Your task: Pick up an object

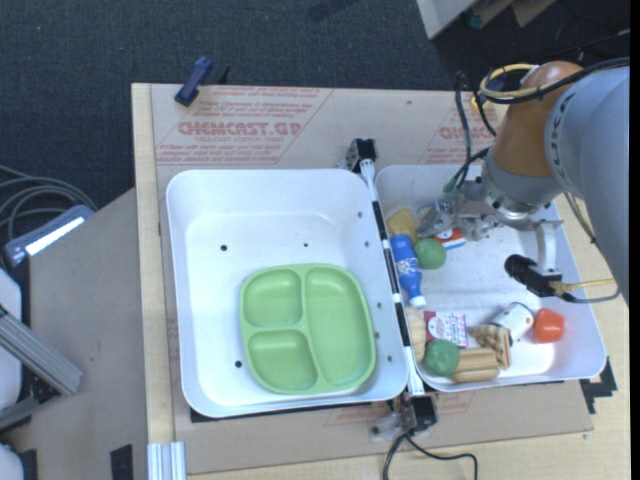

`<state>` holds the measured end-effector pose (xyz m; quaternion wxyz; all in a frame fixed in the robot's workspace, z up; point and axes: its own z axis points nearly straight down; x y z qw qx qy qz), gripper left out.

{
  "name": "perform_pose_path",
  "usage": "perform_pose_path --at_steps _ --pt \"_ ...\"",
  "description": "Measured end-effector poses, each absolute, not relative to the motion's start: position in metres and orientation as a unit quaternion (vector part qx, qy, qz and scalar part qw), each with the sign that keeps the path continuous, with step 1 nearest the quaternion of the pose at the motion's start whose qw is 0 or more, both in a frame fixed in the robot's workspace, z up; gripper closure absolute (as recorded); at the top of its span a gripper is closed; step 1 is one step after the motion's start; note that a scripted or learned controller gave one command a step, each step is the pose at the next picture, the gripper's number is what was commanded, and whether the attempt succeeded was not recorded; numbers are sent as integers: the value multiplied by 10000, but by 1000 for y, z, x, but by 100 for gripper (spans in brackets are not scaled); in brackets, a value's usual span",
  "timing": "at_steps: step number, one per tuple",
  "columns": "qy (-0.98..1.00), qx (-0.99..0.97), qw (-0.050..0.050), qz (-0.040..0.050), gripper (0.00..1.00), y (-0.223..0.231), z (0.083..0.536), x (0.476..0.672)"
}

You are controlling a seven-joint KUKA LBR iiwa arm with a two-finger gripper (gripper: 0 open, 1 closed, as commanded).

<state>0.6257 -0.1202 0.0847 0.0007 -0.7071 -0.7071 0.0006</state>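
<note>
My gripper (452, 224) is down in the right bin (585, 343), near its back left part. Just beneath and left of it lie a small green ball (431, 254) and a red-and-white item (452, 237) right at the gripper's tip. A yellow piece (402, 220) and a blue tube (406, 268) lie along the bin's left wall. Nothing can be seen held by the gripper.
At the front of the right bin lie a red-and-white packet (446, 326), a second green ball (441, 356), tan sticks (478, 365), a white item (516, 318) and an orange item (548, 325). The left bin (200, 218) holds a green divided tray (306, 326).
</note>
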Motion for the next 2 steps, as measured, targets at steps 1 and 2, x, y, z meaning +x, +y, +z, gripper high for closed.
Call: perform_pose_path --at_steps 1,2 --pt "-7074 -7068 1 4 100 -120 95 626" --pt "-7077 -7065 -2 -7 100 -41 185 589"
